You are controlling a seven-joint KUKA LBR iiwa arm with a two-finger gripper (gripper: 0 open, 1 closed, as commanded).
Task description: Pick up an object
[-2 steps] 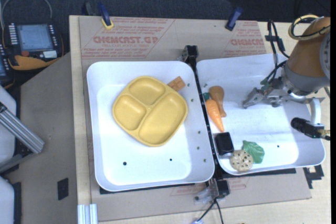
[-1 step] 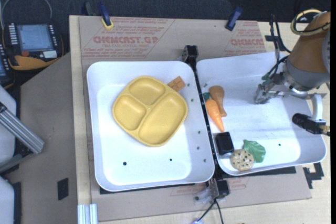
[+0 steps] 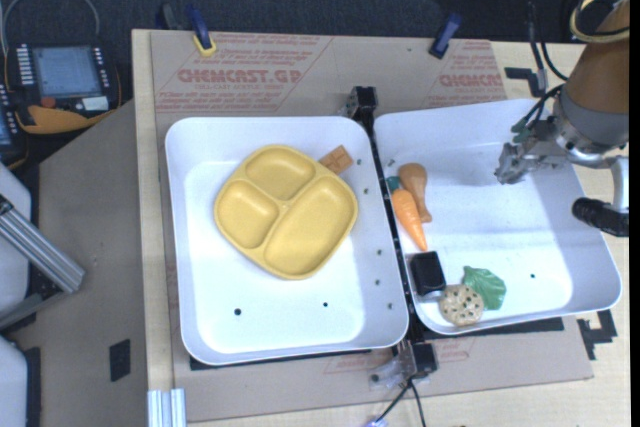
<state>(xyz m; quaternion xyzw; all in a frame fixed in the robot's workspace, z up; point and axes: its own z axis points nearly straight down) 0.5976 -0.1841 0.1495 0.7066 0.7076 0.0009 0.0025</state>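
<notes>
Pincer (image 3: 512,167) poised over right bin (image 3: 590,285), well apart from carrot (image 3: 408,215); finger state cannot be told. Carrot judged light, stiff, slippery; mid-body grasp advised.

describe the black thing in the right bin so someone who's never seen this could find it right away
Start at the right bin and go to its near left corner. The black block lies there, just below the carrot and left of the cookie. It is the one dark, square-edged thing among them.

Your left white bin (image 3: 200,295) holds the yellow divided plastic plate (image 3: 286,211). In your right white bin (image 3: 560,255), the orange toy carrot (image 3: 408,218) lies left, behind the black block (image 3: 427,272) and round cookie (image 3: 461,304).
</notes>
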